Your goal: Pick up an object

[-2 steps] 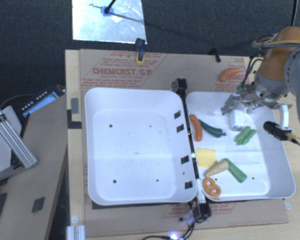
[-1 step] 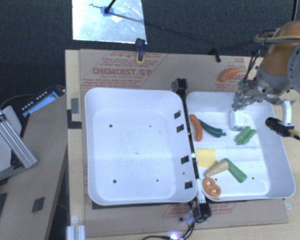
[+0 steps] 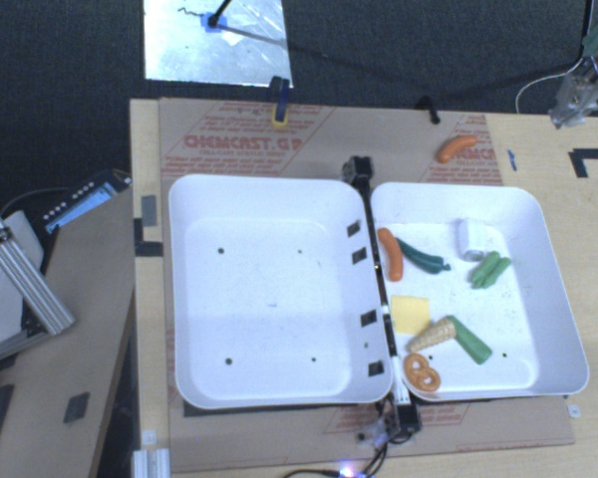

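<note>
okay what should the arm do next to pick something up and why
Probably bring the gripper, now at the far right edge off the bench, over the right bin toward the white cylinder. All the bin items lie there, and it sits fairly apart.

the pale wooden bench (image 3: 145, 167) carries a brown cardboard sheet with red lettering (image 3: 239, 137). on it two shallow white plastic bins, the left bin (image 3: 269, 307) and the right bin (image 3: 523, 337), sit side by side, down-left of the claw (image 3: 583, 93). a small orange sausage-shaped piece (image 3: 456, 148) lies on the sheet, nearer the claw.
</note>
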Controlling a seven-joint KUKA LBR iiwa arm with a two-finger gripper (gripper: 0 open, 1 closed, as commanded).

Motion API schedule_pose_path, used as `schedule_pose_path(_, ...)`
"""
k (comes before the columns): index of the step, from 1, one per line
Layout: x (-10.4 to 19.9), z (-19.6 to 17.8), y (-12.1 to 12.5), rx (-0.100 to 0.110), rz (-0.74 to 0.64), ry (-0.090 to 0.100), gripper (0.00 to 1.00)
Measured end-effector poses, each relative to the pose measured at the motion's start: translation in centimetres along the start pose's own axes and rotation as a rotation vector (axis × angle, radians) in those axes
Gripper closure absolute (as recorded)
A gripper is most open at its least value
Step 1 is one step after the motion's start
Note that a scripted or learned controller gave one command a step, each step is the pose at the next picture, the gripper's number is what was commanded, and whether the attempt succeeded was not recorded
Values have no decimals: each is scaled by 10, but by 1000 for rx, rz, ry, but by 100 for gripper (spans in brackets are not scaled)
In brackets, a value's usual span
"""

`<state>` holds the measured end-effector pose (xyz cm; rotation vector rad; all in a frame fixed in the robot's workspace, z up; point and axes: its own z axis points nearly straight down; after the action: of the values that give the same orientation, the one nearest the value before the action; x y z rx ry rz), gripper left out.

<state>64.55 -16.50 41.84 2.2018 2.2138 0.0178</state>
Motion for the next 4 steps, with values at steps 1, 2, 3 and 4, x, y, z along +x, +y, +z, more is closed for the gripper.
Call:
schedule_pose_path(1,12,-128,-34,3,0,1,100)
schedule_pose_path(2,21,-118,-36,19,1,5,100)
schedule_pose_path(3,33,-118,-58,19,0,5,100)
schedule_pose_path(4,45,-118,-46,18,0,4,100)
